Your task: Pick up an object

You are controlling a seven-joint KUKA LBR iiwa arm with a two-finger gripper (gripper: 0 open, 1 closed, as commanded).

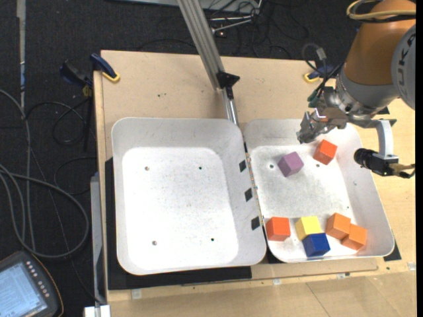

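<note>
Two white bins, one on the left [132, 177] and one on the right [370, 197]. The right one holds four orange blocks [325, 152] [278, 228] [338, 225] [355, 236], one purple block [290, 164], one yellow block [307, 227] and one blue block [316, 244].

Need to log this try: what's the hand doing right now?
Hand: open or closed cannot be told; it sits above the right bin, beside the orange cube.

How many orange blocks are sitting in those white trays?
4, all in the right bin: one orange block near the gripper, one beside the yellow block, two touching in the near right corner.
</note>
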